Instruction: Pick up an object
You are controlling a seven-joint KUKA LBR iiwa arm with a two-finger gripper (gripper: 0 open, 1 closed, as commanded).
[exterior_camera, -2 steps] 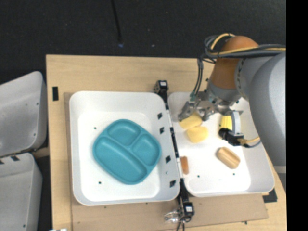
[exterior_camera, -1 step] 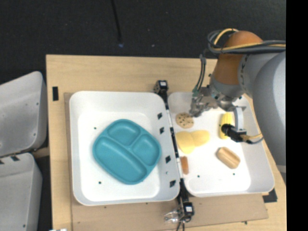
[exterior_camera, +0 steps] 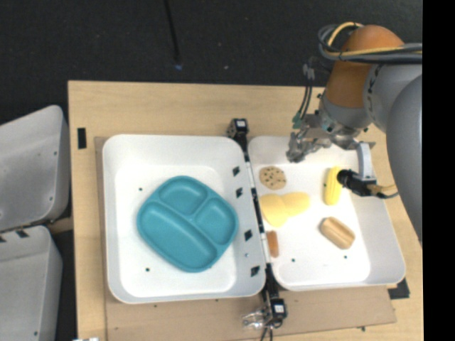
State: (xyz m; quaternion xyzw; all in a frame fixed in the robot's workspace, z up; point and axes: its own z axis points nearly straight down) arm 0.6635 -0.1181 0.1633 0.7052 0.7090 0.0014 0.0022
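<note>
The right bin (exterior_camera: pixel 370 261) holds several small food pieces. A round speckled cookie (exterior_camera: pixel 271 177) lies near its left wall, with a pale yellow pear-shaped piece (exterior_camera: pixel 284 207) just in front of it. A yellow corn cob (exterior_camera: pixel 331 185) lies further right, and a tan bread roll (exterior_camera: pixel 337 232) sits nearer the front. A small orange sausage-like piece (exterior_camera: pixel 273 244) rests by the left wall. My gripper (exterior_camera: pixel 300 148) hangs over the bin's far part, behind and to the right of the cookie and apart from it.
The left bin (exterior_camera: pixel 121 275) holds a teal divided plate (exterior_camera: pixel 187 222). A ridge with black clips (exterior_camera: pixel 250 190) separates the two bins. The grey arm with its orange band (exterior_camera: pixel 355 69) comes in from the upper right. A grey chair (exterior_camera: pixel 28 169) stands left of the bench.
</note>
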